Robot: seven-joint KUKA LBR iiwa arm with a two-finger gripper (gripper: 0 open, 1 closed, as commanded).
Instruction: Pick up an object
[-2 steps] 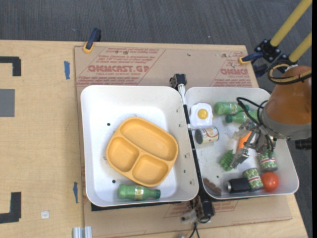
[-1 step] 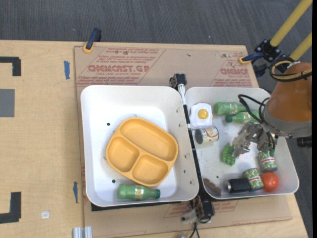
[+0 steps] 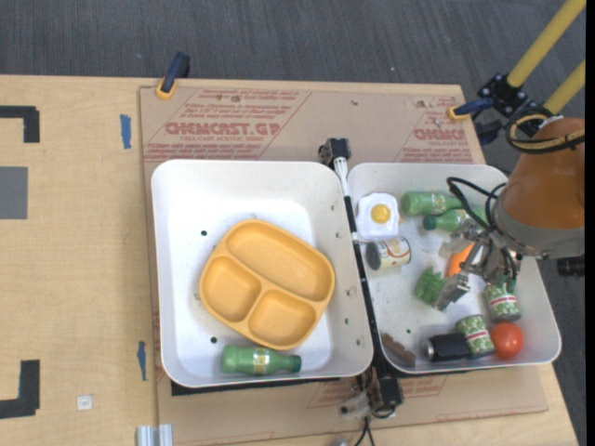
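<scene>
Here the arm (image 3: 548,189) reaches in from the right over the right bin (image 3: 548,337), its gripper (image 3: 469,272) lowered among the clutter near that bin's middle. How far the gripper stands open cannot be told, and nothing can be seen gripped by it. A green broccoli-like piece (image 3: 429,286) lies just left of the gripper tip, touching or nearly so, and an orange carrot-like piece (image 3: 455,260) sits right against the gripper's upper side. Behind it, toward the far wall, lie two green bottles (image 3: 435,207) beside a white block with a fried egg on it (image 3: 379,215), with a small tan can (image 3: 390,253) just below that block. Toward the near wall sit a red tomato (image 3: 508,340), two green-labelled cans (image 3: 490,316), and a black object (image 3: 447,347), all crowded near the right front corner. The barest floor in this bin is a patch at lower left, between the broccoli and the divider edge. The left bin (image 3: 181,249) holds a yellow divided tray (image 3: 268,282) at its centre and a green bottle (image 3: 261,361) lying along the near wall, with open white floor around its rear and left.
</scene>
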